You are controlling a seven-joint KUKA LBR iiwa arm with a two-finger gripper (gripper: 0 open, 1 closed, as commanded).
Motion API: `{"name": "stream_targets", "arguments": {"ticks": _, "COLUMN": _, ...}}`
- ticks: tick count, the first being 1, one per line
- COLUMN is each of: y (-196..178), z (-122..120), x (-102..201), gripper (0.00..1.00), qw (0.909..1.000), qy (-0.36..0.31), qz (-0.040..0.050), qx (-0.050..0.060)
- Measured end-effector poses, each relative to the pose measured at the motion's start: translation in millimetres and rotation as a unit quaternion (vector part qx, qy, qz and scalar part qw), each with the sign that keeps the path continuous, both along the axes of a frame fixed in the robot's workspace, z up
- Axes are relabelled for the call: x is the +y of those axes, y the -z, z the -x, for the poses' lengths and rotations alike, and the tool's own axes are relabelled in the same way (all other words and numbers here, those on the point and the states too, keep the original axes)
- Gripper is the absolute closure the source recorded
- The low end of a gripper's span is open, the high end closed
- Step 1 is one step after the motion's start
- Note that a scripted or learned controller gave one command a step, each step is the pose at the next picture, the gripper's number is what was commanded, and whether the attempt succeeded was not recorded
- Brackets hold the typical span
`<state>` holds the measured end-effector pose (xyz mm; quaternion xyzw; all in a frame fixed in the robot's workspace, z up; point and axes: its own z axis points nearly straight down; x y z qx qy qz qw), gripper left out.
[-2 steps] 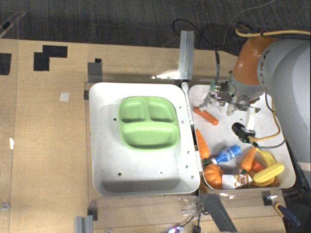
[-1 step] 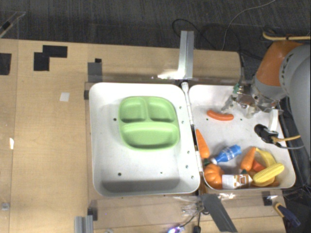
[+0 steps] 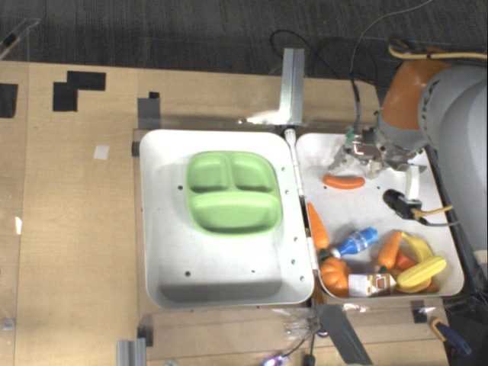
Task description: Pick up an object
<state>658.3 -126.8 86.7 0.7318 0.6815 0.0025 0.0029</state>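
Note:
My gripper hangs at the back of the right bin, open, with nothing between its fingers. Just in front of it and below lies an orange-red sausage on the bin floor, apart from the fingertips. Along the left wall lies a carrot. At the front of this bin are a blue bottle, a small orange pumpkin, a brown-labelled bottle, a second carrot and a yellow banana.
The left bin holds a green divided plate. A metal post stands behind the wall between the two bins. The arm's grey body covers the right bin's back right corner.

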Motion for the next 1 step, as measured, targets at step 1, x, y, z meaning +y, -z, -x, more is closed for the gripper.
{"name": "stream_targets", "arguments": {"ticks": 1, "y": -1.1, "z": 15.6, "x": 43.1, "gripper": 0.00, "qw": 0.9983, "qy": -0.058, "qz": 0.0002, "qx": -0.001}}
